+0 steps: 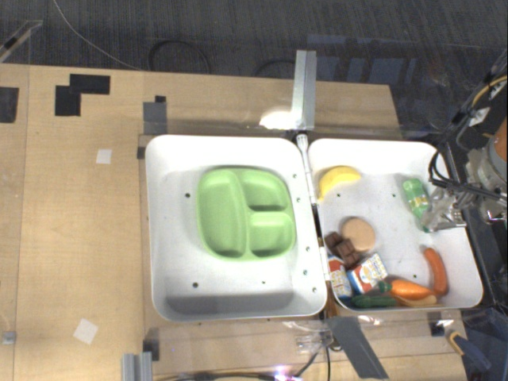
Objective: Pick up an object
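Observation:
The right bin [381, 165] holds several toy foods. A yellow banana [338, 179] lies at its far left, with a tan round bun [359, 233] and a brown chocolate piece [343, 249] below it. A red and white carton [367, 273], a dark green item [373, 299] and an orange carrot [411, 290] sit along the near wall. A red-orange sausage [435, 268] lies at the right. A pale green bottle [414, 194] rests near the right wall. My gripper [441, 215] hangs low just right of that bottle, above the sausage.
The left bin [171, 236] bears a light green divided plate [243, 213]. A metal post [305, 90] stands behind the wall shared by the two bins. Cables and the arm's wrist [484, 169] crowd the right bin's right edge.

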Tool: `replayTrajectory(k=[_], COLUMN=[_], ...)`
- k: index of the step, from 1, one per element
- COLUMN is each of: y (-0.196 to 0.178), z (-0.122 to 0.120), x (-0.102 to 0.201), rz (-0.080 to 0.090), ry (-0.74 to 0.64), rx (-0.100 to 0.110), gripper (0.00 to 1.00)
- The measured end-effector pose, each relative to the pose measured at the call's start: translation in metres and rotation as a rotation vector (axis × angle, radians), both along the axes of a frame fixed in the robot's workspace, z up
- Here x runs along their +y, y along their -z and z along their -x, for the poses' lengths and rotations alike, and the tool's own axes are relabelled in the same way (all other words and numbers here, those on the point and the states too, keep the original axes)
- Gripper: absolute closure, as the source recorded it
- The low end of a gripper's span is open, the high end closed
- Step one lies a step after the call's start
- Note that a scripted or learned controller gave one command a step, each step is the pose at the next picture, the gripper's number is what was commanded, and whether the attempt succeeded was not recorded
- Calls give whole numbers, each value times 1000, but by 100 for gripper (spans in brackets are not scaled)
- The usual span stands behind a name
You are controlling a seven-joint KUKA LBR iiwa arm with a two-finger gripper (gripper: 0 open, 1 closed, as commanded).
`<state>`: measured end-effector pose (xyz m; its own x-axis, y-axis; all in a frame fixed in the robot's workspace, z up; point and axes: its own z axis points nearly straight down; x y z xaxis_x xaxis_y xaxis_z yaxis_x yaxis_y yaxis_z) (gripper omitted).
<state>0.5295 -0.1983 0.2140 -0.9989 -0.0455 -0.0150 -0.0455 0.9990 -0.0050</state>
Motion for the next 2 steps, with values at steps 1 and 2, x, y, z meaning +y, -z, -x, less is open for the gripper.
replayTrajectory(k=[1,2], y=[-39,-52], z=[-53,-56], x=[10,10], rz=[0,2], ry=[-183,-183], rx=[3,-7], gripper=[100,100])
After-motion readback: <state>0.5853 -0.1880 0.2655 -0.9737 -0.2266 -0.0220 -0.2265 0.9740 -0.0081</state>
